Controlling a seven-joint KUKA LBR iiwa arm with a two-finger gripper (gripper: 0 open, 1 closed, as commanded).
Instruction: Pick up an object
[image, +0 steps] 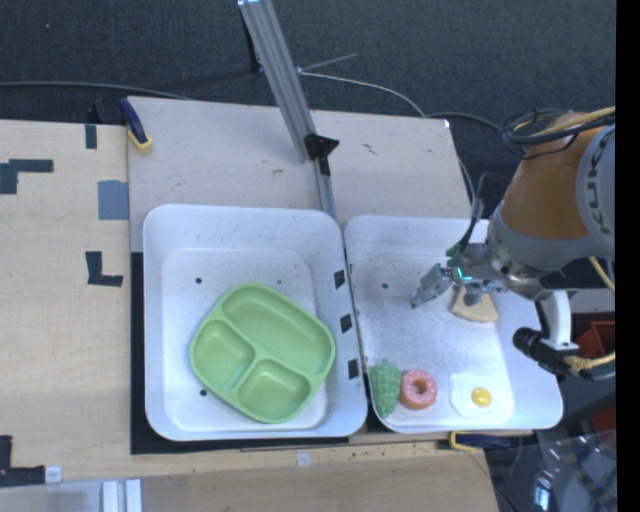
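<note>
A tan wedge-shaped piece (477, 308), likely light, stiff toy food, lies flat in the right bin (400, 240) near its right edge, just beside the hand (440, 283). Its long axis cannot be told. Whether the hand is clenched cannot be told. A grip across the narrow sides is judged best.

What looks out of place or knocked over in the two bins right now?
Nothing stands out. The green plate lies flat in the left bin. In the right bin, the green toy, donut and fried egg sit along the near edge; a tan piece lies beside the gripper.
</note>
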